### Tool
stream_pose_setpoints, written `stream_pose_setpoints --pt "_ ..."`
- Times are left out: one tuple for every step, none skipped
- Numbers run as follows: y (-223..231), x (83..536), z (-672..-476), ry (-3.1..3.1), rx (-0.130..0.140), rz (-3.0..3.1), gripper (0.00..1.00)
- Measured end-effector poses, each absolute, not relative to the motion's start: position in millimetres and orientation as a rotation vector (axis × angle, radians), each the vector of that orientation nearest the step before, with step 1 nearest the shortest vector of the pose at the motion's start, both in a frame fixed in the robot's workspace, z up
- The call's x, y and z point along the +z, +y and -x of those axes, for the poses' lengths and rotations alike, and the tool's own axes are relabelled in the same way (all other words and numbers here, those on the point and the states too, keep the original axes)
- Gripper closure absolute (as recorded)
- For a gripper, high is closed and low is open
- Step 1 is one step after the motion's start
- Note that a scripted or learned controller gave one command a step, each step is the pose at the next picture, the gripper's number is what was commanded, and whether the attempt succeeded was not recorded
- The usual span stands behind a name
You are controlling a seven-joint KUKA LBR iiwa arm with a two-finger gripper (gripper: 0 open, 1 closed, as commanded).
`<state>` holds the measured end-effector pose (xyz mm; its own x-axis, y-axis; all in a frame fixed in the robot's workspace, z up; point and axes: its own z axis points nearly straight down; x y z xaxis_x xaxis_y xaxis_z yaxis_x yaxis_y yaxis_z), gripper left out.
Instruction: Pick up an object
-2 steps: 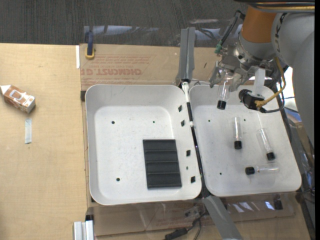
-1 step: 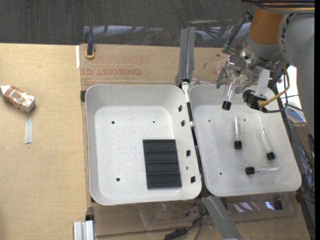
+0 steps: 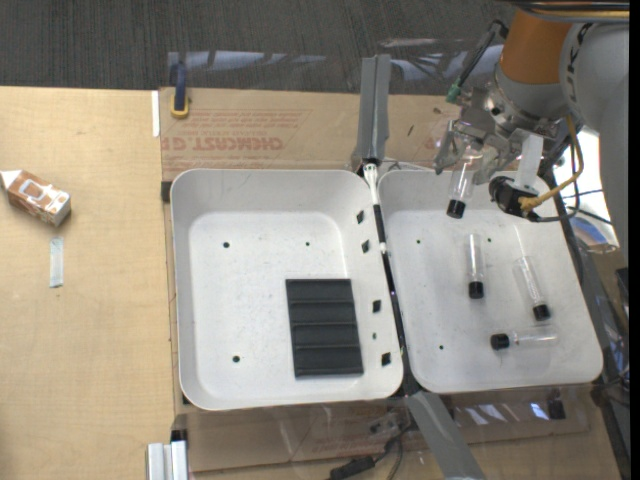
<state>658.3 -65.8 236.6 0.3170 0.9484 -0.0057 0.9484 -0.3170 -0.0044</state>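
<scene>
The gripper is hanging over the far left part of the right bin, and a clear tube with a black cap is hanging nearly upright just below its tip, cap down and off the bin floor. The tube's upper end seems to be sitting between the jaws, which look nearly closed on it, though the fingers are small and cluttered by cables here, so the grip is hard to confirm.

Three more tubes are lying on the bin floor below and to the right of the jaws: one nearest, one further right, and one crosswise beyond them. A black block is lying in the left bin, well to the left of the jaws.

If the grip is real, the step is going well only if the lift is straight and slow: a smooth tube pinched near one end is likely to swing or slide out. Keeping the jaws tight and avoiding sideways jerks is what matters.
</scene>
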Motion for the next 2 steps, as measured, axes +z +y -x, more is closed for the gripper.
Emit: stream_pose_setpoints --pt "-66.2 244.5 -658.2 -1.837 0.017 2.548 1.0" --pt "-52.9 239.5 -658.4 -1.724 0.006 2.625 1.0"
